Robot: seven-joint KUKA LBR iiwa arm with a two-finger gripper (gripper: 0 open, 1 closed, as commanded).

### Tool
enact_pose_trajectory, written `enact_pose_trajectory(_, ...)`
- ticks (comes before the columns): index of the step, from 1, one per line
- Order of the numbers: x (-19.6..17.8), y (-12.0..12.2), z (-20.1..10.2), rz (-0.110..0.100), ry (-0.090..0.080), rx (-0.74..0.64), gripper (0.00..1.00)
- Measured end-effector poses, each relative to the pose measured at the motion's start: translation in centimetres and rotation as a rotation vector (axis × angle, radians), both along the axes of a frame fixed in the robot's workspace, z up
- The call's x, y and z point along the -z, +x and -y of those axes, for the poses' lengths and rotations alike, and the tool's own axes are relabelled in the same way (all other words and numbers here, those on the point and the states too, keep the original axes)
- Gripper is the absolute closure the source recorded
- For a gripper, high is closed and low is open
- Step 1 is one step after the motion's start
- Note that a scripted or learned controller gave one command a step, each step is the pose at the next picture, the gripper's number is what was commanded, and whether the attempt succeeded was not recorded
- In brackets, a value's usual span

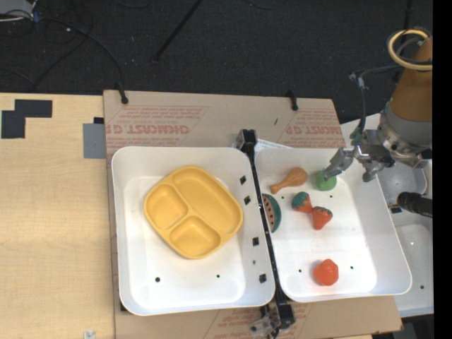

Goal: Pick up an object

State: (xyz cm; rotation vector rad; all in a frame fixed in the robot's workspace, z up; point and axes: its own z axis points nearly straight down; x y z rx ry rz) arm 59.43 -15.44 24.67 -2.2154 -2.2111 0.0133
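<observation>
Fingers on the gripper [340, 162] hang just above a little green toy [325, 182] near the back wall of the right bin [385, 260]; I cannot tell if they are open or closed. Nothing is picked up yet. Next it must go down slowly. A drumstick toy [289, 180] sits close by, with more room toward the front.

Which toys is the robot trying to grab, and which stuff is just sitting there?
For the job:
- gripper, right above the green toy
- chicken drumstick
- strawberry
- red tomato
- teal and red toy
- watermelon slice

Just lying about:
- yellow divided plate in the left bin
- cardboard sheet under the bins
</observation>
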Motion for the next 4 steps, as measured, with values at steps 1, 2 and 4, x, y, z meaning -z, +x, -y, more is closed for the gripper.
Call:
enact_pose_trajectory(1,-0.7,0.2,0.0,0.013,-0.002,-0.002,0.0)
enact_pose_trajectory(2,5.5,0.8,-0.1,0.007,-0.001,-0.002,0.0)
enact_pose_trajectory(4,13.4,0.5,0.5,0.031,-0.004,-0.005,0.0)
